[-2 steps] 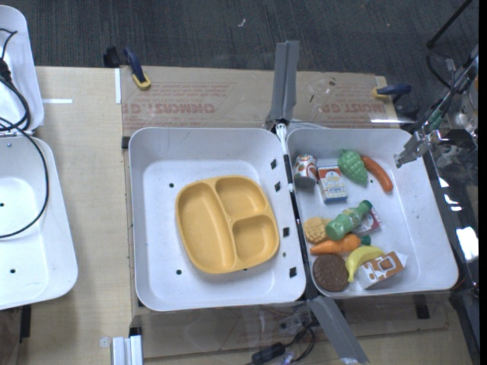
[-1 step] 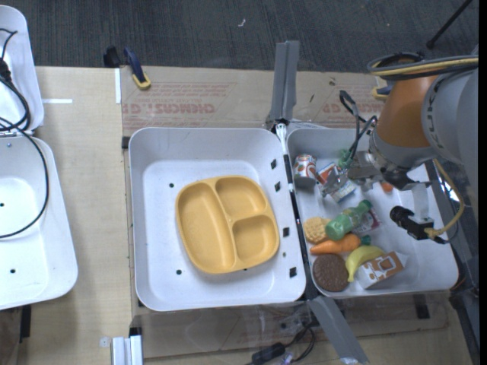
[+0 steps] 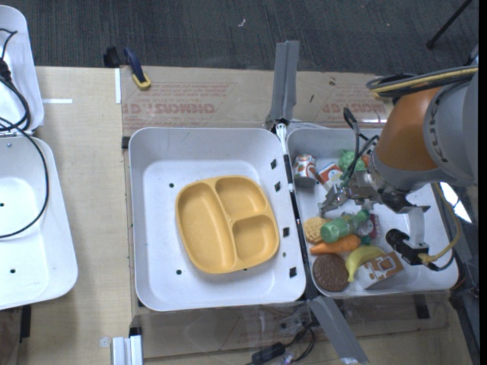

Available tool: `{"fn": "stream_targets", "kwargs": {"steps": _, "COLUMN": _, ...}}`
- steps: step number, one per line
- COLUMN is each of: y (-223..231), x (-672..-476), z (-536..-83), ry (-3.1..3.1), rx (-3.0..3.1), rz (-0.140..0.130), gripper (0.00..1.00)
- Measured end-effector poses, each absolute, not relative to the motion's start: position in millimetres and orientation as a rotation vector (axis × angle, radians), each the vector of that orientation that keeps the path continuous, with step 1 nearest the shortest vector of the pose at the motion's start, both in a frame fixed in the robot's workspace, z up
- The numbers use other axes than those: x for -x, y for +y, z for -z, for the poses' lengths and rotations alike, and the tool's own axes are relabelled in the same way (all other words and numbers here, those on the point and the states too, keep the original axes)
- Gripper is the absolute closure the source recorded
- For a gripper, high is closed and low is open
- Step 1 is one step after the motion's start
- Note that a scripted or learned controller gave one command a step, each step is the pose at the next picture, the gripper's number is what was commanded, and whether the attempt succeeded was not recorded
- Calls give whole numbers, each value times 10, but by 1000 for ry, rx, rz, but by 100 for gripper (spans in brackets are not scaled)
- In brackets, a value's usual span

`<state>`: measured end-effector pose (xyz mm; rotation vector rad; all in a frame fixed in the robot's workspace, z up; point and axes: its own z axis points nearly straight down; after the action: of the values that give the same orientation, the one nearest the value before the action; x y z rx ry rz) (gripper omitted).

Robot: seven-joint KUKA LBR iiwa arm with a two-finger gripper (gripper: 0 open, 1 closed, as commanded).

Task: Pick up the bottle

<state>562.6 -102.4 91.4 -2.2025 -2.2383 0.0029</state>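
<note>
The bottle (image 3: 344, 226) is green and lies on its side in the middle of the right bin (image 3: 449, 276), pointing left to right. My gripper (image 3: 337, 199) hangs just above and slightly left of the bottle, its metal tip low over the heap of toys. The grey arm with its orange band (image 3: 405, 131) reaches in from the right over the bin's back half. Nothing appears to be lifted off the bin floor.
Around the bottle lie a small can (image 3: 304, 166), a yellow waffle piece (image 3: 313, 228), a carrot (image 3: 335, 245), a brown round disc (image 3: 330, 272), a banana (image 3: 361, 258) and a small carton (image 3: 380, 271). The left bin (image 3: 152, 166) holds a yellow divided plate (image 3: 227, 223).
</note>
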Motion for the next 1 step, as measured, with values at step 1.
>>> {"fn": "stream_targets", "kwargs": {"steps": 1, "y": -1035, "x": -5626, "z": -1002, "ry": -2233, "rx": 2208, "rz": -3, "gripper": 100}}
